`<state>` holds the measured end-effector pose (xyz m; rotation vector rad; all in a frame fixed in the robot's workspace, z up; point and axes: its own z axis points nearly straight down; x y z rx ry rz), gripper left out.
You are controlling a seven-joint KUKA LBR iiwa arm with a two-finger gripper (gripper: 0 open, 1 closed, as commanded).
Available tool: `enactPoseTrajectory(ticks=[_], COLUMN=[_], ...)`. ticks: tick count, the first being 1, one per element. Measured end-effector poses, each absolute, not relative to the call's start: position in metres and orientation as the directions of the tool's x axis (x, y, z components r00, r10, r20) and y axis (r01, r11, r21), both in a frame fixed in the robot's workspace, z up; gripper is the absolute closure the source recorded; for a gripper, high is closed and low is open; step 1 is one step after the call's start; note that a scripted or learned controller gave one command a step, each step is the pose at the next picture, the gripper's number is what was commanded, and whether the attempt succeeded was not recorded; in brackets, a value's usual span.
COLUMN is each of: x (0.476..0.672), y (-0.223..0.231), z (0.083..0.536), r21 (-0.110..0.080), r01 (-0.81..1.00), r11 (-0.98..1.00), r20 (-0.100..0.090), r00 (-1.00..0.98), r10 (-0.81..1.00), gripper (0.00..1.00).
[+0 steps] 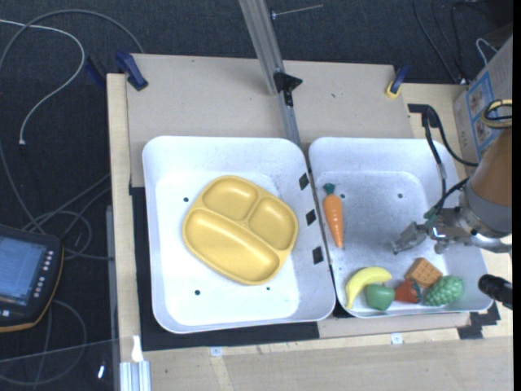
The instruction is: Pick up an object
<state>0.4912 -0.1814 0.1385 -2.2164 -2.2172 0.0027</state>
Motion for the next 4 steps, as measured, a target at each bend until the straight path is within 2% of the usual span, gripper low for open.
enactPoseTrajectory(ticks=[1, 2, 3, 4], x=[0.493, 0.494, 0.504, 0.505], y=[-0.181, -0.183, -0.184, -0.185], z=[0.152, 0.196, 0.244, 0.272], r21=[0.001, 0.006, 0.007, 0.006], r01=[1.000, 1.000, 1.000, 1.000], r11=[0.001, 0.001, 0.002, 0.002], r20=[0.001, -0.002, -0.003, -0.002], r00=[-0.001, -0.001, -0.002, -0.001], r10=[1.000, 1.000, 1.000, 1.000], gripper=[1.00, 1.00, 1.00, 1.00])
